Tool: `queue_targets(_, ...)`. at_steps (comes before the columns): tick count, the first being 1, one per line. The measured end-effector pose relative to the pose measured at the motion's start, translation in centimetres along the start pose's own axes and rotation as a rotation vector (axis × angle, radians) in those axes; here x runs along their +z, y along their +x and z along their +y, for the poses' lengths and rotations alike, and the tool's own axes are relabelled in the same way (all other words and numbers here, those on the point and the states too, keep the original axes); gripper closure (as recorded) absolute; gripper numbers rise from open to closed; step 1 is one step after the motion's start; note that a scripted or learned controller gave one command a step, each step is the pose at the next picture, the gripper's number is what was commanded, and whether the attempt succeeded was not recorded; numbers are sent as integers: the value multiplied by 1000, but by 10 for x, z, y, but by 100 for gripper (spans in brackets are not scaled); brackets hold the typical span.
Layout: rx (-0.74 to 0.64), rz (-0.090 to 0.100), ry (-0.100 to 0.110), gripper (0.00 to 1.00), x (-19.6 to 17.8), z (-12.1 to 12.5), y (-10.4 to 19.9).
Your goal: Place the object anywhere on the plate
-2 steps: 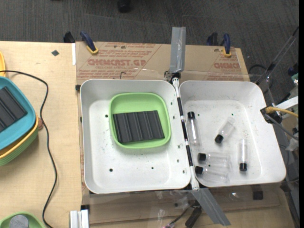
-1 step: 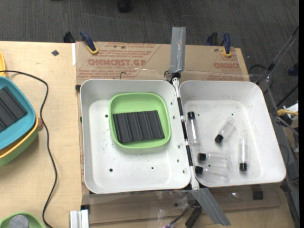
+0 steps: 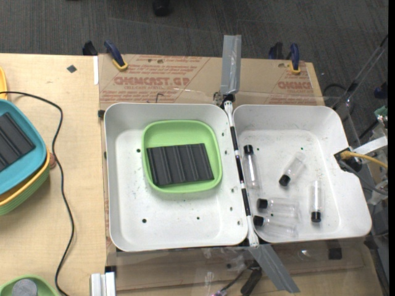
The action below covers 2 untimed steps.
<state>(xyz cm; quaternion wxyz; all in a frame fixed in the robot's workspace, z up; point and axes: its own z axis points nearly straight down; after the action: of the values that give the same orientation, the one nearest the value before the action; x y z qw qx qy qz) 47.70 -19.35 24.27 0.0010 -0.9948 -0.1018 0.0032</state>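
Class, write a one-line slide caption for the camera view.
Green plate holding a dark ribbed block in left bin; clear vials scattered in right bin.

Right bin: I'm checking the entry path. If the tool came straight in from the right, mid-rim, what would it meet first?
Probably the yellow-tipped cable lying over the rim of the right bin, then the tilted clear tube beyond it. Height is unclear, so it might pass above both.

My bench carries two white bins side by side on cardboard; a black cable and stacked trays occupy its left edge.
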Motion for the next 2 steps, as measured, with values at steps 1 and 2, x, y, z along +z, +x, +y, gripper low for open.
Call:
queue_targets(1,6,1,-1,0,-2,28,-6)
queue_targets(2,0,2,-2,0,-27,28,-6)
